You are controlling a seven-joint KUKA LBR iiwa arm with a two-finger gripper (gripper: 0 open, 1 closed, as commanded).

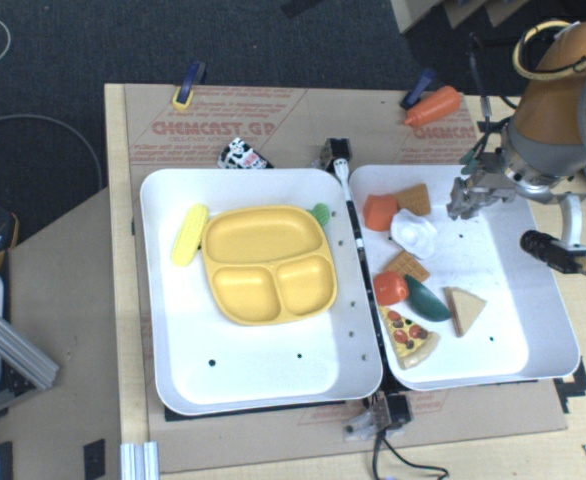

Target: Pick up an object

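The gripper [462,204] hovers over the right bin's [533,360] far end; its grasp cannot be told.

Red printed lettering [211,127] reading "CHEMCAST GP" stands on the brown protective sheet covering the worktop [133,268], in the upper left of the frame above the left bin. Similar red print at upper right is too faint to read.
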